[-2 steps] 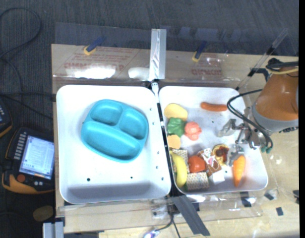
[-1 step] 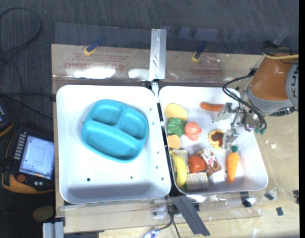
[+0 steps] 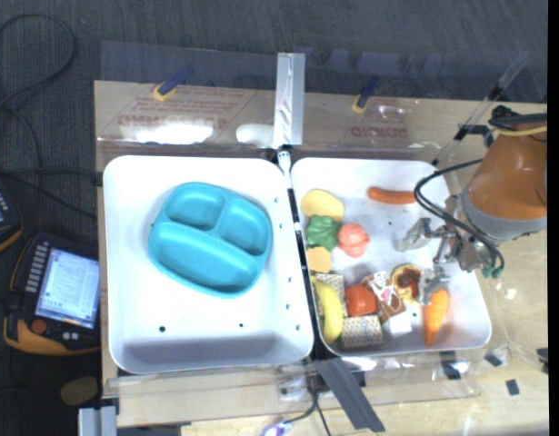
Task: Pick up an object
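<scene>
I see my arm's gripper (image 3: 438, 254) low over the right-hand shallow white plastic bin (image 3: 388, 175), at the frame's right. Its jaws look spread apart and hold nothing. The nearest candidate, I judge, is the small orange plastic carrot (image 3: 434, 314), lying just below the jaws toward the lower right corner, its long axis running roughly top to bottom. The blue divided tray (image 3: 211, 236) sits in the left white bin (image 3: 124, 334), well apart.

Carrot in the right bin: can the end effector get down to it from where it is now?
Probably yes. The carrot lies near the bin's right wall, just below the end effector in the view, nothing on top of it. The wall and the neighbouring toy food leave little room.
</scene>
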